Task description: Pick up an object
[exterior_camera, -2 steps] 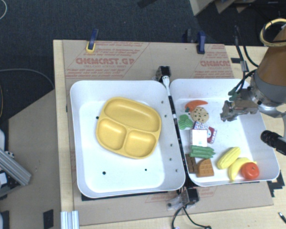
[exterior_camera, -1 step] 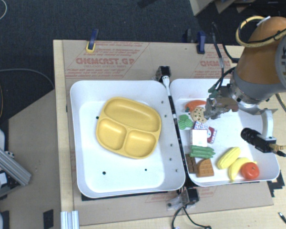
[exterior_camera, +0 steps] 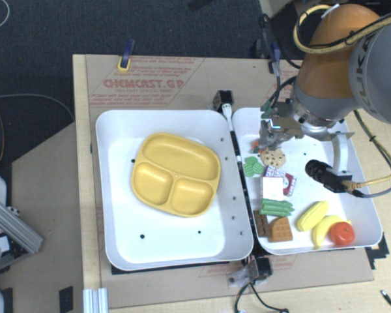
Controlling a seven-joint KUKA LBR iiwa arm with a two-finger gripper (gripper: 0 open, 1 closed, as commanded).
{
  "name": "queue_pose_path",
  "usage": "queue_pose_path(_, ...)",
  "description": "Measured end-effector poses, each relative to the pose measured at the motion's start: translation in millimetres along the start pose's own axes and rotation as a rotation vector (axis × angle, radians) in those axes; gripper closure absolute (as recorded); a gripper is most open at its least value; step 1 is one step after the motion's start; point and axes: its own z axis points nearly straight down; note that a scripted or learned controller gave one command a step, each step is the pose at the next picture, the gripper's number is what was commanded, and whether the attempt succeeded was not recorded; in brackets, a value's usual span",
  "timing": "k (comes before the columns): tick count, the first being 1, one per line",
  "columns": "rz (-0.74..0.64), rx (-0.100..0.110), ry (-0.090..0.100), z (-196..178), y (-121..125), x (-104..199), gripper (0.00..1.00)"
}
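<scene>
My gripper (exterior_camera: pixel 271 143) hangs over the upper left part of the right bin (exterior_camera: pixel 368 204), fingers pointing down just above a round chocolate-chip cookie (exterior_camera: pixel 272 158). Below the cookie lie a white square card (exterior_camera: pixel 272 188), a small red-and-white item (exterior_camera: pixel 289 184), a green leafy piece (exterior_camera: pixel 252 167) and a green bean pod (exterior_camera: pixel 275 207). Near the bin's front are a brown waffle piece (exterior_camera: pixel 280 229), a dark brown block (exterior_camera: pixel 262 223), two yellow bananas (exterior_camera: pixel 316 220) and a red tomato (exterior_camera: pixel 342 232). Nothing shows between the fingers.
The left bin (exterior_camera: pixel 111 175) holds a yellow three-compartment plate (exterior_camera: pixel 176 173). A black camera-like cylinder (exterior_camera: pixel 324 175) on the arm juts over the right bin's middle. The grey and orange arm (exterior_camera: pixel 339 51) covers the bin's back right. A black divider (exterior_camera: pixel 238 168) runs between the bins.
</scene>
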Motion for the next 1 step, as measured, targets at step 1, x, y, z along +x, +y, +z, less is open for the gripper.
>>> queue_pose_path(1,0.000,0.000,0.000,-5.3,21.1,47.3,1.00)
